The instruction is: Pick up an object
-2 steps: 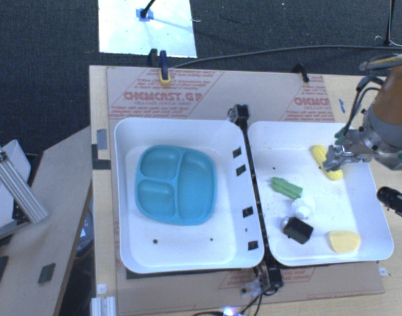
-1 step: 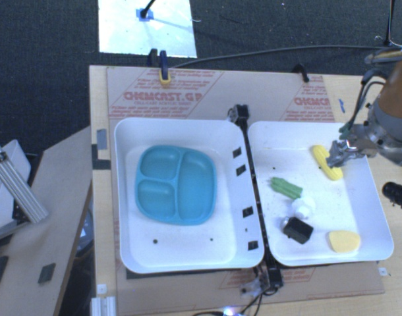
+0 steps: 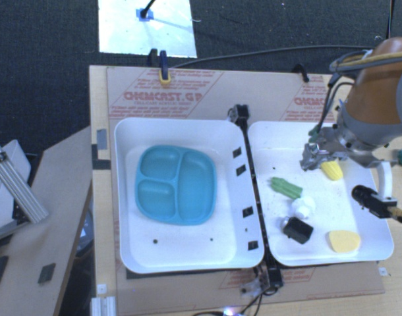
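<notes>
Dark carpet behind, cardboard-topped bench [image 3: 188, 94] carrying two white bins. Left bin [image 3: 132, 242] holding a blue divided plate [image 3: 176, 184]. Gripper [image 3: 313, 157] low over the right bin [image 3: 273, 137]; jaw state impossible to tell. Just beside the jaws, toward the arm: a yellow piece [image 3: 332, 170]. Further out: green piece [image 3: 286, 188], white lump [image 3: 302, 207], black block [image 3: 297, 230]. Risk: closing off-centre, nudging the yellow piece away instead of gripping.

A blue divided plate [image 3: 176, 184] lies in the left bin [image 3: 132, 242]. In the right bin [image 3: 375, 245], the gripper [image 3: 311, 158] hangs above a green piece [image 3: 287, 188], with a yellow piece [image 3: 331, 170] just right of the gripper. Below the green piece lie a white lump [image 3: 303, 207], a black block [image 3: 297, 230] and a pale yellow slab [image 3: 344, 241].
</notes>
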`<act>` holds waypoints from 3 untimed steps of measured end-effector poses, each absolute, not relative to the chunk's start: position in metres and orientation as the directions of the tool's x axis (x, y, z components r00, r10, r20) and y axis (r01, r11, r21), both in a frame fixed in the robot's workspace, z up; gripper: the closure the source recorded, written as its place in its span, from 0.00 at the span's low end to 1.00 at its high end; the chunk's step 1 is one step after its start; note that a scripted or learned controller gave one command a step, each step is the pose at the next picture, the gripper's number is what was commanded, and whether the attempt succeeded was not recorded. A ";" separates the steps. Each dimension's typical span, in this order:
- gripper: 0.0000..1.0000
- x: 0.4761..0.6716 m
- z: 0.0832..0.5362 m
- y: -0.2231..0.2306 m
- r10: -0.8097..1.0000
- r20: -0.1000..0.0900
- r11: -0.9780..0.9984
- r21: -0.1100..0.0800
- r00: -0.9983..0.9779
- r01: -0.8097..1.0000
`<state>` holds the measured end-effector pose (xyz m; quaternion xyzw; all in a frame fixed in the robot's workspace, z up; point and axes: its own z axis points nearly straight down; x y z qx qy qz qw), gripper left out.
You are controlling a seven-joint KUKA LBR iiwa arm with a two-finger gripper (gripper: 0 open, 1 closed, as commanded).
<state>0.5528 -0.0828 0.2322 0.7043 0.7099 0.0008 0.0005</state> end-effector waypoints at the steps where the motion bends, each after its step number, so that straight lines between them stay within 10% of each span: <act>1: 1.00 0.555 0.241 -0.029 1.000 0.001 0.009 0.003 -0.009 1.000; 3: 1.00 0.544 0.226 0.070 1.000 0.001 0.008 0.000 -0.008 1.000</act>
